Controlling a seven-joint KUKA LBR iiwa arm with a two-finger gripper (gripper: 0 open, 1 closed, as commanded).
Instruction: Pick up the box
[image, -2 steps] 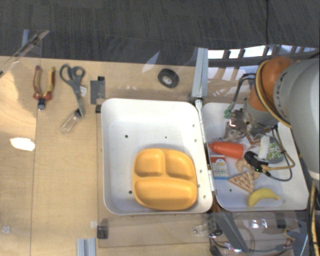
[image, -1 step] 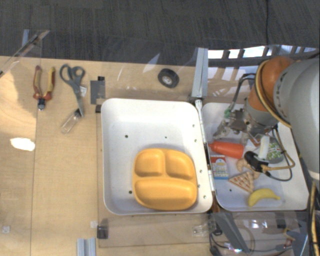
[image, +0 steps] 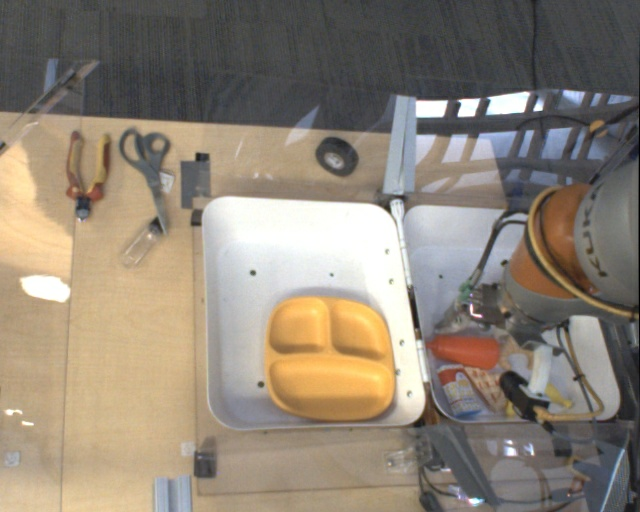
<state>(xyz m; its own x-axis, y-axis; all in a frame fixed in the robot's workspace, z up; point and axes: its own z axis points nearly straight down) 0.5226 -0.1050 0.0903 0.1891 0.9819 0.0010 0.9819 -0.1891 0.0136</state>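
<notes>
The box (image: 468, 388), as best I can make out, is the small printed pack lying flat in the right bin (image: 440, 228). It sits near the hand, on the side closer to the bin's front edge. A red-orange toy (image: 466, 350) lies between it and the hand.

The gripper (image: 482, 305) hangs low over this bin. The arm covers much of it, so I cannot tell if the hand is wide or narrow. I see nothing held in it.

I think I am at the reaching step, and the grab is not yet done. Next the hand should go toward the box, past the red-orange toy, then down and close on it. Other small things lie close beside the box, so it could grab the wrong one.
</notes>
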